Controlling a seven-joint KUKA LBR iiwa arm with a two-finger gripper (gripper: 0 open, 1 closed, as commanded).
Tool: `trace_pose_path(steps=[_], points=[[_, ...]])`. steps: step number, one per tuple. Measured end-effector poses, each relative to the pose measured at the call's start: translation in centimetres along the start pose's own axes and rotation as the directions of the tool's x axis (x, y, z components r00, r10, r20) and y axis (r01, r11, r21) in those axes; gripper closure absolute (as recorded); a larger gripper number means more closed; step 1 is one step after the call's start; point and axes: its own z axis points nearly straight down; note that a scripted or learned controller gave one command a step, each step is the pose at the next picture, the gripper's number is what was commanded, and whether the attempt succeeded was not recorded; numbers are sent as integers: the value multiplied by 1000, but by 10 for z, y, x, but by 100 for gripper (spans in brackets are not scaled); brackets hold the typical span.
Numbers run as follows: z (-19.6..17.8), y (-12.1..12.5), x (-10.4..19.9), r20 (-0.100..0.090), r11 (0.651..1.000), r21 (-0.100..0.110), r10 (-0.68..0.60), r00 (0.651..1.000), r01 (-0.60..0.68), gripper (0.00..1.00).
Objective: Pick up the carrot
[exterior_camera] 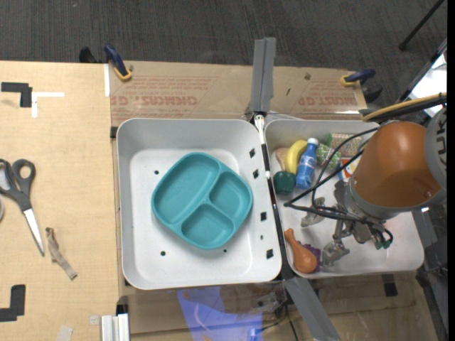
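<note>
The carrot (pixel 301 252) lies in the right bin (pixel 405 260), just to the camera-left of my fingers (pixel 335 251) and a little nearer the bin's front edge, its thin end pointing up toward the bin's middle. My fingers hang low over the bin floor beside it; I cannot tell from this angle whether they are spread or closed, and nothing shows between them. A small purple scrap (pixel 318 259) sits between the carrot's fat end and my fingers. Black cables loop across the bin around my wrist, and my orange band (pixel 395 166) looms above them.

Farther back from my fingers, toward the bin's rear left corner, stand a blue bottle (pixel 306 164), a yellow banana (pixel 293 154) and a dark green round thing (pixel 284 182), close together. Beyond the divider, well away on the camera-left side, the left bin (pixel 135 261) holds a teal divided plate (pixel 202 200). Farther still, on the tabletop (pixel 57 162), lie scissors (pixel 21 197).
</note>
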Motion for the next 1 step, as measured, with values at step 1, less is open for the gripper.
trace_pose_path(steps=[1], points=[[-100, 3, -23, 4, 852, 3, -523, 852, 523, 0]])
